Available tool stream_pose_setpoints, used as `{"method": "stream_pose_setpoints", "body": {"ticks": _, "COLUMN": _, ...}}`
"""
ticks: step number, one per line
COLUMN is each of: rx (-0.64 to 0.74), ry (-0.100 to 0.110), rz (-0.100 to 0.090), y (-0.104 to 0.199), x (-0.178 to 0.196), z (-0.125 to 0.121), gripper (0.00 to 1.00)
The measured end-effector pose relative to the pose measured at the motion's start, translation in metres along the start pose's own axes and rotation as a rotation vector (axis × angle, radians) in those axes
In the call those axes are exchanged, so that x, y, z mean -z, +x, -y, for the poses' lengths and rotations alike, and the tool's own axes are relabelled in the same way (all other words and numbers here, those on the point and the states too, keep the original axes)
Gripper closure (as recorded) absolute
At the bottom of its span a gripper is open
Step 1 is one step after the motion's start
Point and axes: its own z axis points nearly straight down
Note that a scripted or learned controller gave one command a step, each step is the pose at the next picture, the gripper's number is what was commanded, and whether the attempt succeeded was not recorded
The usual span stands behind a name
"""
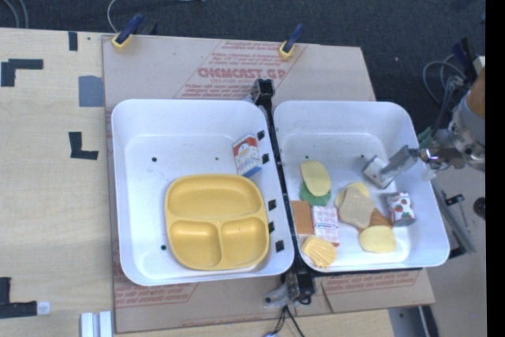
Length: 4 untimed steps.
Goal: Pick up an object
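1. The gripper [379,168] hangs over the right bin [347,118], reaching in from three o'clock; whether its fingers are spread or pressed together cannot be told.
2. A tan bread slice [356,207] lies just beside the gripper at its seven o'clock.
3. A small red-and-white carton [401,207] lies near at five o'clock.
4. The pale green piece [316,177] sits at nine o'clock.
5. In the left bin [138,138], a yellow divided plate [217,221] and a small milk carton [248,155].

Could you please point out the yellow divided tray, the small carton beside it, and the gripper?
Yellow divided tray [217,219]: camera view, on its centre ridge.
Small carton [247,155]: camera view, on its front face.
Gripper [377,170]: camera view, at its fingertips.
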Motion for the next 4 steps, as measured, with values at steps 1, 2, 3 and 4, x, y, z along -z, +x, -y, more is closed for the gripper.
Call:
{"method": "stream_pose_setpoints", "body": {"ticks": 1, "rx": 0.006, "ry": 0.001, "rz": -0.003, "y": 0.065, "x": -0.151, "z": -0.046, "gripper": 0.0}}
{"method": "stream_pose_setpoints", "body": {"ticks": 2, "rx": 0.003, "ry": -0.008, "rz": 0.001, "y": 0.101, "x": -0.157, "z": -0.089, "gripper": 0.0}}
{"method": "stream_pose_setpoints", "body": {"ticks": 3, "rx": 0.001, "ry": -0.003, "rz": 0.001, "y": 0.098, "x": -0.158, "z": -0.125, "gripper": 0.0}}
{"method": "stream_pose_setpoints", "body": {"ticks": 4, "rx": 0.0, "ry": -0.008, "rz": 0.003, "y": 0.102, "x": -0.157, "z": -0.1, "gripper": 0.0}}
